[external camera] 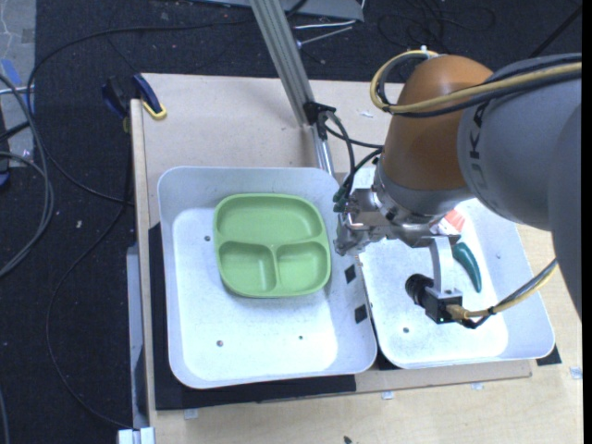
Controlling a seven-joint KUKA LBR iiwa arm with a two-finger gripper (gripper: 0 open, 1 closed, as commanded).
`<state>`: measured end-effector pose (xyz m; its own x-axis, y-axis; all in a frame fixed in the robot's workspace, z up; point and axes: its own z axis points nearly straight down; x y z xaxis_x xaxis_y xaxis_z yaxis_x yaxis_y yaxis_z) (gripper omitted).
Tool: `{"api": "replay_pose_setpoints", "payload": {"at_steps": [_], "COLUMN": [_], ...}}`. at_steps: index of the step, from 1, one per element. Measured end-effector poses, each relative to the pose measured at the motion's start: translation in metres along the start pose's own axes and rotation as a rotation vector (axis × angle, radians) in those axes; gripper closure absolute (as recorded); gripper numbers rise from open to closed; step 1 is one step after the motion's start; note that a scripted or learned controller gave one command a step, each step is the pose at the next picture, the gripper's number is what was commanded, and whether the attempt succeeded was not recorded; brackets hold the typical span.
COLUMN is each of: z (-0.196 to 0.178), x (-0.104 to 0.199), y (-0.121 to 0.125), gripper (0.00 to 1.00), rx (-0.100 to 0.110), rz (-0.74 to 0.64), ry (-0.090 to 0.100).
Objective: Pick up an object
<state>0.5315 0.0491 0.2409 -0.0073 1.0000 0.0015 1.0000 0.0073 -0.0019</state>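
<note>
Pale bench [231,118] on a dark floor, cables strewn around, two white bins set side by side. A green plate [273,245] is seen lying flat in the left bin [185,340], close to its right wall. A teal-handled tool [468,266] is seen in the right bin [518,340], partly covered by the arm [435,128]. The gripper [353,231] is held low over the shared wall between the bins, just beside the plate's right rim. How wide it is cannot be told, and nothing is seen held. Likely risks: the wall gets struck on descent, or the shallow plate gets pushed or tipped instead of gripped.
</note>
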Motion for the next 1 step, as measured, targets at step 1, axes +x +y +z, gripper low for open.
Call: {"api": "replay_pose_setpoints", "payload": {"at_steps": [1], "z": [-0.0031], "x": [0.0499], "y": [0.011], "gripper": [1.0], "rx": [-0.003], "rz": [-0.001], "ry": [0.0]}}
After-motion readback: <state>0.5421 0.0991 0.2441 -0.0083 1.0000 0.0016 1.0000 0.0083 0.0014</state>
